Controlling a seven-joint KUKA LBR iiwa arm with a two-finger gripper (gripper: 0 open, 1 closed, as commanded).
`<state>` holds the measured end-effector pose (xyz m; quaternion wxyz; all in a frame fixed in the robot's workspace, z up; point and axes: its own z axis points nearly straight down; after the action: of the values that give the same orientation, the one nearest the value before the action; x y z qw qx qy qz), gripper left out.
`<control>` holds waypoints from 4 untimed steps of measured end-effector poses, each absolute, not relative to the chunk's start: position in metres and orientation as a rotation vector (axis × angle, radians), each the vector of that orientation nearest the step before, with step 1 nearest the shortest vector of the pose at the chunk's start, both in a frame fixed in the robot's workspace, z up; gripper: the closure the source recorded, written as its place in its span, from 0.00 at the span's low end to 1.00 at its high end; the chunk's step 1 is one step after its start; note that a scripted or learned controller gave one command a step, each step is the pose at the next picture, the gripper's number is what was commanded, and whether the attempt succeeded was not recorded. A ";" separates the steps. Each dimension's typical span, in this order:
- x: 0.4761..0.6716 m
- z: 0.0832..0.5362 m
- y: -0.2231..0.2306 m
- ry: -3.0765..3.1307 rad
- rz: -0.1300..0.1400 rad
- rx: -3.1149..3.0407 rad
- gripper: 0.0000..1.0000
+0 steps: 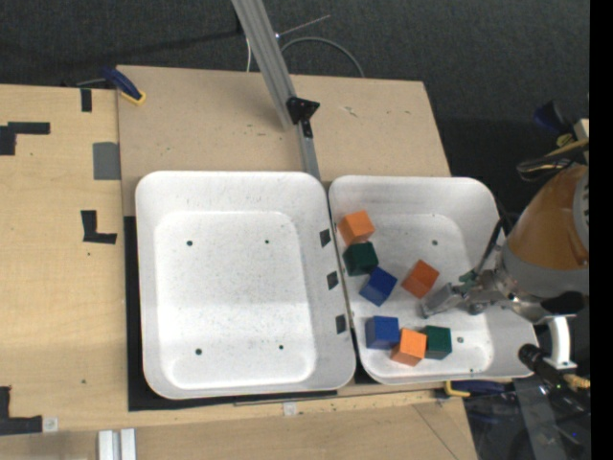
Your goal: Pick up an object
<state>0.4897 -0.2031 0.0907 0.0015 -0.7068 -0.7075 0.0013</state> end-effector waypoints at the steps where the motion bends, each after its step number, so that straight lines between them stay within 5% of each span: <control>1: 0.490 0.101 -0.202 -2.220 0.002 -2.217 1.00; 3: 0.498 0.198 -0.204 -2.226 -0.003 -2.223 1.00; 4: 0.505 0.213 -0.151 -2.228 -0.003 -2.213 1.00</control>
<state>0.5047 -0.1506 0.2129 0.0007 -0.7048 -0.7094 -0.0009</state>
